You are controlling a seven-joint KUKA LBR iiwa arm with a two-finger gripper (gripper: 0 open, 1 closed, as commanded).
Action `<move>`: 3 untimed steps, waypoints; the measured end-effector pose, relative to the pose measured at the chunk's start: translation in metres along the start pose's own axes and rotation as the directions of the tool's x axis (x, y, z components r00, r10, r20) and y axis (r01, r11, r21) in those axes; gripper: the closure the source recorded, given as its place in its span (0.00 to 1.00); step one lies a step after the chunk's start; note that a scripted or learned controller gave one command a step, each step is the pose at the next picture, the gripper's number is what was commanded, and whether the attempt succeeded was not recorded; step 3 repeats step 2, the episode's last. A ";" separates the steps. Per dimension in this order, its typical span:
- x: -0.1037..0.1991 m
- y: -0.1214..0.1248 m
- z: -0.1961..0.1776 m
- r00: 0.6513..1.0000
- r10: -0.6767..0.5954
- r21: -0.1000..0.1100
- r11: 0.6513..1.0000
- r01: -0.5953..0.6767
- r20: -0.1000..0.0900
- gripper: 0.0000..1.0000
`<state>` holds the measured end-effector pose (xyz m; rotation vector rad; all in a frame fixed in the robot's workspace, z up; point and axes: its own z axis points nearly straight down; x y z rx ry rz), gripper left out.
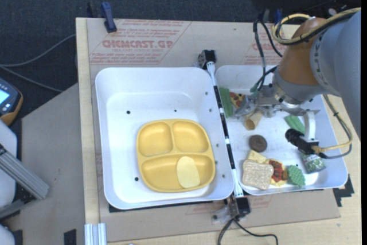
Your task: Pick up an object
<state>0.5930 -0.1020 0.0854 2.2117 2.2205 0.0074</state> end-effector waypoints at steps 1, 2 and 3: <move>-0.001 -0.003 -0.010 1.000 0.002 0.005 1.000 -0.002 -0.001 1.00; 0.067 -0.003 -0.121 1.000 -0.004 -0.004 1.000 0.004 -0.004 1.00; 0.067 -0.003 -0.121 1.000 -0.004 -0.004 1.000 0.004 -0.004 1.00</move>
